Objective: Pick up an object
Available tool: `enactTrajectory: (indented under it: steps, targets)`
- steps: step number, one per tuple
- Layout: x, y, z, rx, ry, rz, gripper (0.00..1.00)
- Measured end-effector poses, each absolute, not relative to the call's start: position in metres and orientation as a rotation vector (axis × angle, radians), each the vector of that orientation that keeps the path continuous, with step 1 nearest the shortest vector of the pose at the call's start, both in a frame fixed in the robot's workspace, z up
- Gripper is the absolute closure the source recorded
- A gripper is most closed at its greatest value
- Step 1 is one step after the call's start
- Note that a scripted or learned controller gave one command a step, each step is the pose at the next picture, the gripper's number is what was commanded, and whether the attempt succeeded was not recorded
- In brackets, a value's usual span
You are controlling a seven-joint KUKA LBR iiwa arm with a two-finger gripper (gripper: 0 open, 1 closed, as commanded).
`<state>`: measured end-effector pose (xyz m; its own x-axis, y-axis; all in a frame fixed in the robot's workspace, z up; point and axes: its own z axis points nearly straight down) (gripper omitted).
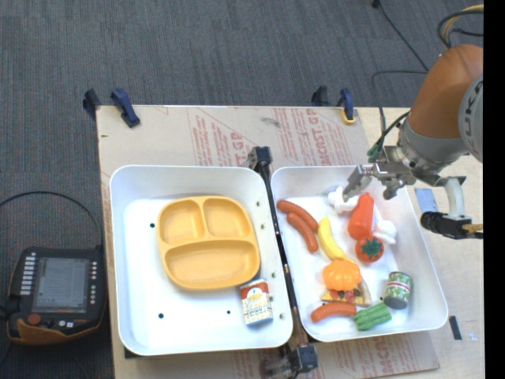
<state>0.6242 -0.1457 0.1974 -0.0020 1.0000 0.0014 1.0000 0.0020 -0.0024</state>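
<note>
Bins sit side by side at the centre of the frame, and we see the arm [446, 93] reaching in from the upper right. Its gripper [375, 181] hangs over the upper part of the right bin [432, 290], fingers spread apart with nothing between them, just above a white toy [341, 199] and the top of an orange carrot [361, 215].

Below the carrot we find a red tomato [369, 249], touching it. Left of these lie two red sausages [299, 221] and a yellow banana [331, 239]. Toward the lower part of that bin we note an orange pumpkin [342, 275], a third sausage [333, 311], a green vegetable [372, 317] and a small can [398, 290].

In the left bin [134, 322] we see a yellow divided tray [209, 241], with a small carton [256, 302] just beside its lower right corner.
</note>
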Motion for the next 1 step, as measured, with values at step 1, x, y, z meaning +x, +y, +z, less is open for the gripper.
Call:
enactTrajectory:
  steps: [1]
  targets:
    - [0.6397, -0.1494, 0.1148, -2.221, -2.221, -0.001, 0.00]
